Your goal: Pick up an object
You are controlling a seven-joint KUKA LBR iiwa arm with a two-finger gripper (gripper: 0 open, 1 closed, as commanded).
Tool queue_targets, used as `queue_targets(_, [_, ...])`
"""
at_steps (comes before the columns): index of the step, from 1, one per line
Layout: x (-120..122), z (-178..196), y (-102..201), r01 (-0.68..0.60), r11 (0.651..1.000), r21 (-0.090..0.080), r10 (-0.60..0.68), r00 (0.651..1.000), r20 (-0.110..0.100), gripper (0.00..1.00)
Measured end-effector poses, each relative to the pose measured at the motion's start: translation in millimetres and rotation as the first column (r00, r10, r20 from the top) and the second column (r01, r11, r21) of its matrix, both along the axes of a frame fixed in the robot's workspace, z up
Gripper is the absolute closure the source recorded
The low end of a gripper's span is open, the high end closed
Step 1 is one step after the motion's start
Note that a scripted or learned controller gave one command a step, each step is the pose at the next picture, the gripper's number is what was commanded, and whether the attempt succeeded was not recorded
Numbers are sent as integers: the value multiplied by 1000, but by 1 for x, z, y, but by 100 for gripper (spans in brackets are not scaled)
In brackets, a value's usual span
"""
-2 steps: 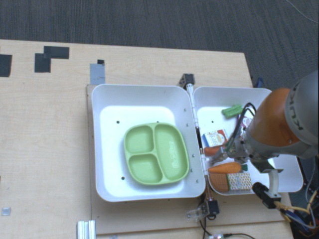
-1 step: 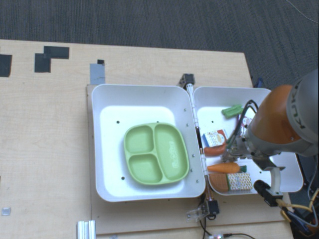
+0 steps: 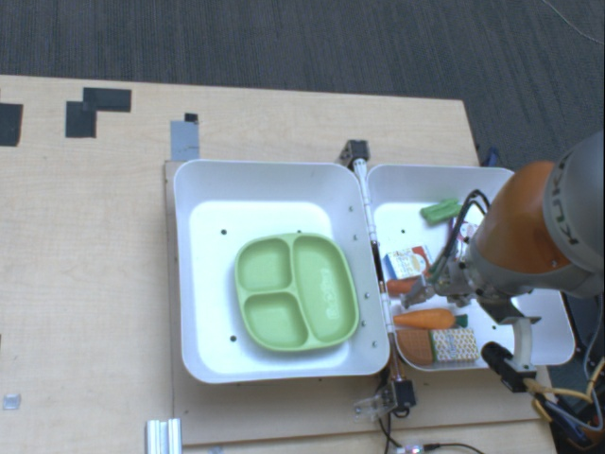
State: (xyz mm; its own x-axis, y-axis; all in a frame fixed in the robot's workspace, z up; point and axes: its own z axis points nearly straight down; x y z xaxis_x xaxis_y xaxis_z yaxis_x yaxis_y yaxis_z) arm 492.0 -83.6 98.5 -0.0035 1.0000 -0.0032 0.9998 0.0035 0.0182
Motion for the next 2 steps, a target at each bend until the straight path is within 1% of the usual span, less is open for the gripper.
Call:
queue_targets(1, [1, 10, 1, -2, 1000, 0, 2, 1000, 4, 100])
queue_targets(2, [1, 10, 1, -2, 1000, 0, 2, 1000, 4, 0])
